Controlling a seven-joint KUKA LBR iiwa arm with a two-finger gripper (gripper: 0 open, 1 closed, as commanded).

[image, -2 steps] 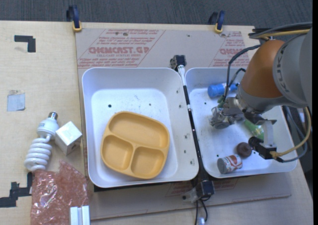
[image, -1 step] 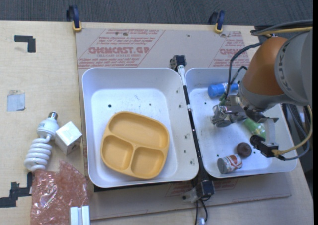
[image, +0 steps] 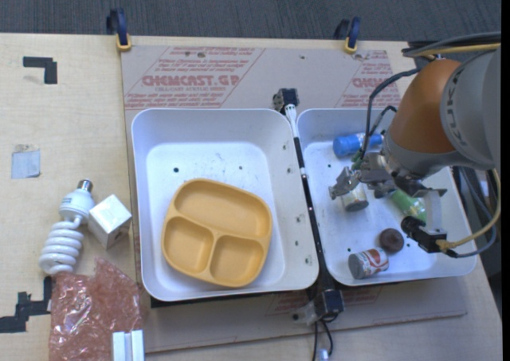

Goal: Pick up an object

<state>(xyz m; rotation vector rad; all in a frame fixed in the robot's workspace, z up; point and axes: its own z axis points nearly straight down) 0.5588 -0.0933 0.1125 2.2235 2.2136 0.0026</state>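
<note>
Pincer: you see the pincer (image: 347,184) low in the right bin (image: 319,192), at its left-centre, reached in from the right under the orange-banded wrist; whether it is apart or together you cannot tell from this angle.

At the tip: a small grey-white object (image: 355,202) lies just beside or touching the pincer on its near side; whether it is clamped you cannot tell.

Candidates around it: a blue cylinder (image: 348,144) lies just beyond, toward the far wall; a green item (image: 410,206) rests to the right under the arm; a dark brown round piece (image: 390,240) and a small can (image: 369,262) lie near the front wall, well apart from the tip.

Left bin: the left bin (image: 207,132) carries a yellow divided tray (image: 217,232), far from the arm's reach at this moment.

On the surface: a spiral light bulb (image: 65,233), a white cube (image: 110,219) and a pink crinkled bag (image: 92,311) lie to the left, outside both bins.

Progress: you should judge the pick as unconfirmed. Nothing is visibly lifted; every object appears to rest on a bin floor. The approach looks done; a secure grasp and the raise are left.
</note>
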